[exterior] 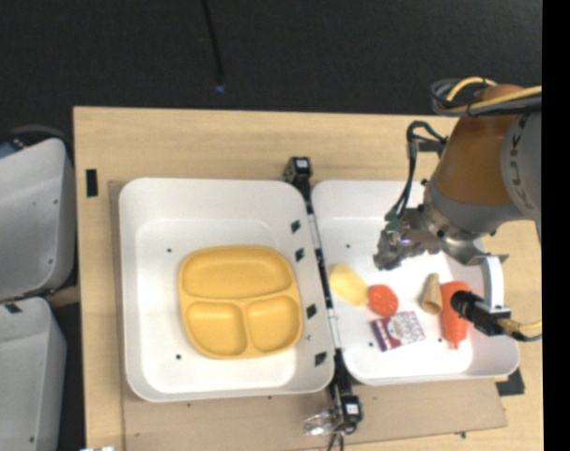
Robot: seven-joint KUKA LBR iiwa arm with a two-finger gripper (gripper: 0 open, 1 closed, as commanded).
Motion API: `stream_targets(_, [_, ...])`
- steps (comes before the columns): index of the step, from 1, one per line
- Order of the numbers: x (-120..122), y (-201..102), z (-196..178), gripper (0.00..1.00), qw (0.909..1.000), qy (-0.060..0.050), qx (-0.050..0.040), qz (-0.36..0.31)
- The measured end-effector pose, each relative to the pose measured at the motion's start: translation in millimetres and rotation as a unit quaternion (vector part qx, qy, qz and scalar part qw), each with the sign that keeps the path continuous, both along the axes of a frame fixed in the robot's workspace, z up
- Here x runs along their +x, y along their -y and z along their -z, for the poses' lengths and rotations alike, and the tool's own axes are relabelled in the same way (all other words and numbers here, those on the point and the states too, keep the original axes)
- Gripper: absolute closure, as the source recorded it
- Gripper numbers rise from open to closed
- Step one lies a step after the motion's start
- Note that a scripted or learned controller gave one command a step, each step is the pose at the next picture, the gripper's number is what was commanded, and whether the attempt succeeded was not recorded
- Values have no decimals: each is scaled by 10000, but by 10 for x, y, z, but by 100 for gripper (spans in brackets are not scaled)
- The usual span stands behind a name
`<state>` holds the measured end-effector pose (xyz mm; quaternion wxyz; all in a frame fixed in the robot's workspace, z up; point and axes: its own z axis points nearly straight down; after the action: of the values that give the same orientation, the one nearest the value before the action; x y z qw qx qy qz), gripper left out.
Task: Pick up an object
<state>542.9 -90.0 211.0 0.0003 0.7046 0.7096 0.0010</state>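
Gripper hanging just up-right of the orange ball in the right bin. Open or closed? Can't tell. Best to drop straight over the ball, clear of the yellow lump beside it.

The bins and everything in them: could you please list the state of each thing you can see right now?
Left bin: holds the yellow tray.
Yellow tray: lying flat, right way up, three compartments bare.
Right bin: holds the small objects.
Yellow lump: lying by the divider.
Red ball: resting against the yellow lump.
Purple packet: lying flat.
Tan piece: lying loose.
Orange piece: lying loose.
Gripper: low over the right bin, grasp unclear.
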Motion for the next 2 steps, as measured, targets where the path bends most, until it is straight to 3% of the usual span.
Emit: stream_targets(2, [423, -895, -277, 100, 10000, 9, 2, 1])
